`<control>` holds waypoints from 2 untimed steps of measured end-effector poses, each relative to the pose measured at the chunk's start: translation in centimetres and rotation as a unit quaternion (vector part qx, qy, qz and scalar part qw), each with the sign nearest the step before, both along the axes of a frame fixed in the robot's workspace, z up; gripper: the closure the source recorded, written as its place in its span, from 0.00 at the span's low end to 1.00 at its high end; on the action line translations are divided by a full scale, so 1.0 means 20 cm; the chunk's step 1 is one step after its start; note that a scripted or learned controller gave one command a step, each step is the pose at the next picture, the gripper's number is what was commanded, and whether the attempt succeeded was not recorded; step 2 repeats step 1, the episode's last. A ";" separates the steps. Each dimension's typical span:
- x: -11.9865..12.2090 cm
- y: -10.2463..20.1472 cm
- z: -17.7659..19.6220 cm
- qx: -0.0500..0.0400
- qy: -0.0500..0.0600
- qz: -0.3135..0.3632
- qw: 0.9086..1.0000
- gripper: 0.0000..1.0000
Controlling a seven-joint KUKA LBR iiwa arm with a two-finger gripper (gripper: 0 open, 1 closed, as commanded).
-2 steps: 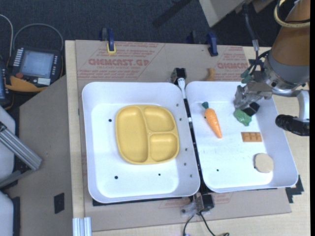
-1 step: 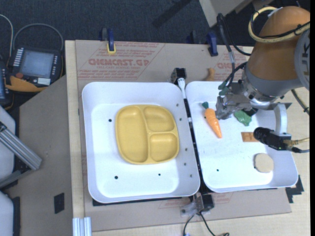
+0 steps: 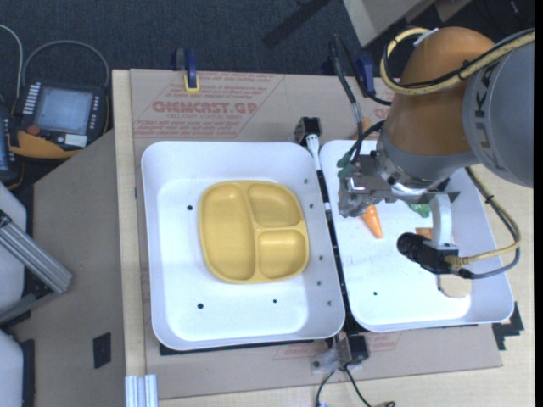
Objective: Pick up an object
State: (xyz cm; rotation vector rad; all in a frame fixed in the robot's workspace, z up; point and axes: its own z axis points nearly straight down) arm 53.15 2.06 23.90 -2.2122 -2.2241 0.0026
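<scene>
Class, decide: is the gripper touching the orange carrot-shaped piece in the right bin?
Cannot tell. In the camera view the gripper overlaps the upper end of the orange piece, hiding whether there is contact or a gap.

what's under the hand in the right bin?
An orange carrot pokes out from below the hand, with a sliver of something green beside it. The arm covers whatever else lies there.
</scene>
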 end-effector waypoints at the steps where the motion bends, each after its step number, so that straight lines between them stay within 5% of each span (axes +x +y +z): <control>1: -0.07 0.28 0.01 0.000 0.000 0.000 1.000 1.00; 2: -0.07 0.28 0.01 0.000 0.000 0.000 1.000 1.00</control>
